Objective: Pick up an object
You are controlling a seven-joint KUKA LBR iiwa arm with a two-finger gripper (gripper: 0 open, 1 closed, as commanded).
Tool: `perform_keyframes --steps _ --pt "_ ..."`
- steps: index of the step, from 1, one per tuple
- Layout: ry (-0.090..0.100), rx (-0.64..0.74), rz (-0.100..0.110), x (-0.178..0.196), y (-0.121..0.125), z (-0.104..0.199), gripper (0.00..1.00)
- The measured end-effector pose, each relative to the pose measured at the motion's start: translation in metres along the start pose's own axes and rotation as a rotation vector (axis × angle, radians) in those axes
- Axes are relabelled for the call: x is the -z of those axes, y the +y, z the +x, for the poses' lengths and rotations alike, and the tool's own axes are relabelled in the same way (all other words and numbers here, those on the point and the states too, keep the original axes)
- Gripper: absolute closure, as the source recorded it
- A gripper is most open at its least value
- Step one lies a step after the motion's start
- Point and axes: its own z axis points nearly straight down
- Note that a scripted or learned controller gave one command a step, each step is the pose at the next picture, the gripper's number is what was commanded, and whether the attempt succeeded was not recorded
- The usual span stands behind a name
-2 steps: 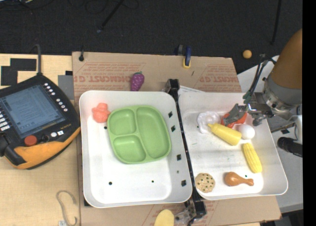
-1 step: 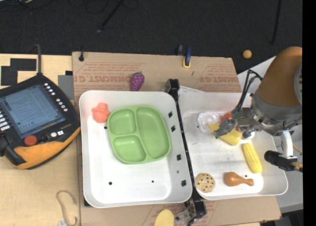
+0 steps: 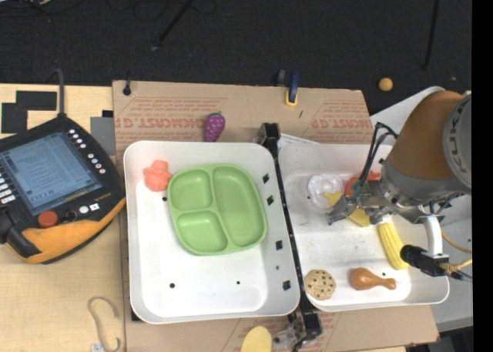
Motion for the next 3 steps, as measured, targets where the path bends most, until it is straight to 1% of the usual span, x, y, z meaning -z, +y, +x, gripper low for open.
perform_keyframes --steps 1,2,3 --pt "0.000 0.000 -0.001 -0.047 0.000 0.003 0.00" --pt "0.000 -0.006 -0.003 -0.034 0.000 0.001 1.00" --pt "-0.002 -0.002 -0.008 0.028 -0.004 0.001 1.00"
